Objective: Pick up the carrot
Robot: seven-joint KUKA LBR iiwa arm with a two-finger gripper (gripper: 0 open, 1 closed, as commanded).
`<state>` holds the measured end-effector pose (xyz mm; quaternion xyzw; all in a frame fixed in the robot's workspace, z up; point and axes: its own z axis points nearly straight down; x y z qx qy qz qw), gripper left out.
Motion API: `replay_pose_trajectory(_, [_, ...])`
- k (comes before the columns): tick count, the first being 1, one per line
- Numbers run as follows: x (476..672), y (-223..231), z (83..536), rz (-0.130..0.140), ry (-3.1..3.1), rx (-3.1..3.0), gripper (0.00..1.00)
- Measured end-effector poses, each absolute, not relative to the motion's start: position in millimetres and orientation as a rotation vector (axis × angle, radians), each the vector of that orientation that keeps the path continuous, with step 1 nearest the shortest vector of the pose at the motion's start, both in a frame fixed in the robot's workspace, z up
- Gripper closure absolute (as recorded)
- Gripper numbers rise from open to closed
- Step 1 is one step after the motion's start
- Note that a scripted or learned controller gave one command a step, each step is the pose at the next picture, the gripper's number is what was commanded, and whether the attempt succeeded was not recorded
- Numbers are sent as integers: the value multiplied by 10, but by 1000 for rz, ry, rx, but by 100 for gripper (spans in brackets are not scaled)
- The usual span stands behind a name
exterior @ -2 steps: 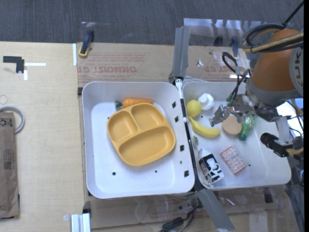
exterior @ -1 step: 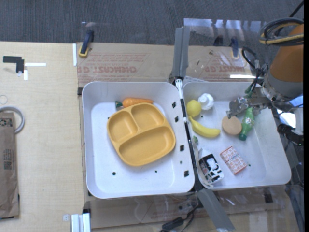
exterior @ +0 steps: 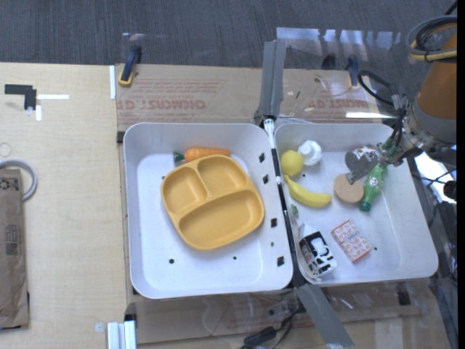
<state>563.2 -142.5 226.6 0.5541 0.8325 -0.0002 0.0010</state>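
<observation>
Bench (exterior: 58, 267): pale wood-grain top, flat, matte. Brown cardboard sheet (exterior: 189, 97) with red print lies behind the bins.

Left bin (exterior: 145, 267): shallow white plastic, rounded corners, smooth floor with a few small dark dots. Right bin (exterior: 414, 253): same make, touching the left one along a shared middle rim.

Arm (exterior: 439, 93): enters from the right, orange band over a grey body, black cables looped above it. Gripper (exterior: 361, 167): grey metal, low over the right bin, just above the tan disc and beside the green bottle. Whether its fingers are spread or closed cannot be told from this angle; nothing is visibly between them.

Plate (exterior: 213, 201): yellow plastic, rounded, three compartments, glossy, sits mid left bin, turned at an angle.

Carrot (exterior: 207, 153): orange, smooth, tapered, with a small dark green stub at its left end. Lies flat in the left bin against the far edge of the plate, near the back wall. Well apart from the gripper.

Right bin contents: banana (exterior: 309, 195), yellow, curved; lemon (exterior: 291, 163), yellow, rounded, just above the banana; green bottle (exterior: 371, 187), slim, tilted; tan disc (exterior: 348, 190), round, flat; red patterned packet (exterior: 352, 241), rectangular; black-and-white item (exterior: 317, 254) at the front left corner; small white lumpy object (exterior: 310, 151) beside the lemon.
</observation>
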Motion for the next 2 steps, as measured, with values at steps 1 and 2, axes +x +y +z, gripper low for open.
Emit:
replay_pose_trajectory(1, [4771, -1899, 1598, -2, 2562, 1822, 0])
replay_pose_trajectory(2, [5938, -1395, 916, -1, 2578, 1793, 0])
